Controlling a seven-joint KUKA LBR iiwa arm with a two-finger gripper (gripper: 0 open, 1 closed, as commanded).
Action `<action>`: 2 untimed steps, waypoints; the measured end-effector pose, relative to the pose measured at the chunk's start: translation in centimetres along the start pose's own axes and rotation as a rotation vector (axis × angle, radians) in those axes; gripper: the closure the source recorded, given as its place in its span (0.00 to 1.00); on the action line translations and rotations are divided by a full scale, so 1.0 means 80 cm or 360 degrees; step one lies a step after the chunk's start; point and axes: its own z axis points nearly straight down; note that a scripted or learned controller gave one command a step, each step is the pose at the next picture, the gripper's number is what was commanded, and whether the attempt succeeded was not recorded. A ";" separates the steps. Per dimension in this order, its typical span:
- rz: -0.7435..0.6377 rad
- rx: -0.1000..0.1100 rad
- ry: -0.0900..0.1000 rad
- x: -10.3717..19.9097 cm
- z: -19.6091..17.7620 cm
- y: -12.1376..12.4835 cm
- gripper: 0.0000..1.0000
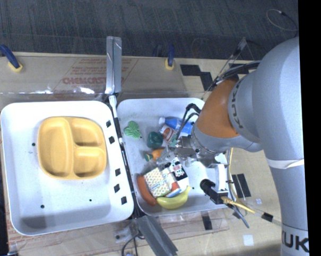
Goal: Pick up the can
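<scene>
The grey arm's gripper (175, 153) hangs low in the right white bin (129, 111), among clutter near a blue-labelled can (173, 124); its claw's state cannot be told.

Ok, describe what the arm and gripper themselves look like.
The arm is bulky, rounded and smooth grey, with an orange band above the wrist and part of white KUKA lettering near its base. Black cables loop beside the band. The gripper is a small dark metal assembly.

Smooth white plastic is seen in both bins (26, 210); the yellow divided tray (72, 146) looks glossy plastic, and the arm (276, 104) is finished in satin grey.
</scene>
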 end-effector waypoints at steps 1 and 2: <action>-0.0006 0.0004 0.0000 0.000 -0.012 0.000 1.00; 0.0446 -0.0013 0.0000 -0.063 0.003 0.081 1.00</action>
